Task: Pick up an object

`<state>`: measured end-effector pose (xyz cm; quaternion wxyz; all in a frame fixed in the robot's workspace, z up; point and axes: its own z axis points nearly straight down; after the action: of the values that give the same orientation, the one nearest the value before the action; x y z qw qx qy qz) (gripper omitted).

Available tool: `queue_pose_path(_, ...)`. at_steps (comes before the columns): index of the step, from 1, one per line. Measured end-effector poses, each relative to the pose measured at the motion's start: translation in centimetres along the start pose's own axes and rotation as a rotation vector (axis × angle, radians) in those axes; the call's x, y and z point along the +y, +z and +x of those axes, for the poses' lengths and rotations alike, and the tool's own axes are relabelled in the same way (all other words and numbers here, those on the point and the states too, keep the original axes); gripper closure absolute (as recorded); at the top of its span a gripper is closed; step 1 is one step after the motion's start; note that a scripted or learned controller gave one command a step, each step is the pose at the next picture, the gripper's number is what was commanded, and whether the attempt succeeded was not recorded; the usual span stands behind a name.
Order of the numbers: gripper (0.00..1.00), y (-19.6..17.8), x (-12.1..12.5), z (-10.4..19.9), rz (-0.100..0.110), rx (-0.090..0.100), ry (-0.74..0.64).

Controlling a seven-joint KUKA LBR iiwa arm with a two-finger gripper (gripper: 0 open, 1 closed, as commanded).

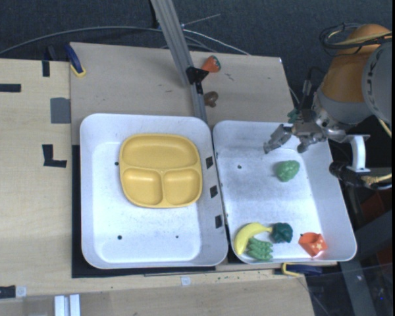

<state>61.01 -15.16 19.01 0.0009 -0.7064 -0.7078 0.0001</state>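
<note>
Camera view: the gripper (287, 142) hangs spread and empty, the green lump (287, 170) just below it; the approach seems underway; next, lower squarely and close.

Left bin (95, 236) holds a yellow tray (160, 170) with three compartments, toward its far side. Right bin (250, 196) touches it. Both rest on the wooden worktop (26, 196). A grey rail (174, 38) slants across the worktop's far edge; orange clamp (212, 63) beside it.
</note>
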Motion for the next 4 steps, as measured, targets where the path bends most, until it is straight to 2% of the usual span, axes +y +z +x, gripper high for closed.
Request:
queue_pose_path(1, 0.00, 0.0, 0.0, 0.0, 0.000, 0.000, -0.001)
queue_pose_path(2, 0.00, 5.6, 0.0, -0.2, 0.006, -0.001, 0.000)
queue_pose_path(3, 0.00, 10.3, 0.0, -0.1, 0.000, -0.003, 0.000)
queue_pose_path(4, 1.00, 9.2, 0.0, 0.0, 0.001, -0.001, -0.001)
